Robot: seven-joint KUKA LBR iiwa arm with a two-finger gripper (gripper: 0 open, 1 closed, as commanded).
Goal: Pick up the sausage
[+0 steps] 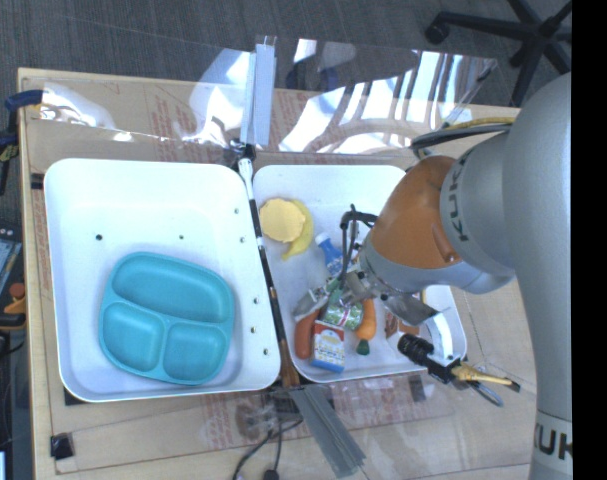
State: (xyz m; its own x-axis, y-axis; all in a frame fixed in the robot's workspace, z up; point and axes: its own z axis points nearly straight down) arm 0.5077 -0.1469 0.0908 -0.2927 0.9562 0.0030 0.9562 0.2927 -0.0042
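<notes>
The arm (453,228) is reaching over the right bin (283,343), its gripper (355,286) hanging among the clutter. The sausage (303,336) is lying just below-left of it by the carton (328,343), long axis near upright in view.

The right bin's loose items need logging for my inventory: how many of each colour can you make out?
Yellow: 1, the yellow toy
Blue: 1, the blue item
Red-brown: 1, the sausage
Red and white: 1, the small carton
Orange: 1, the carrot
Total: 5; the arm hides others.
</notes>
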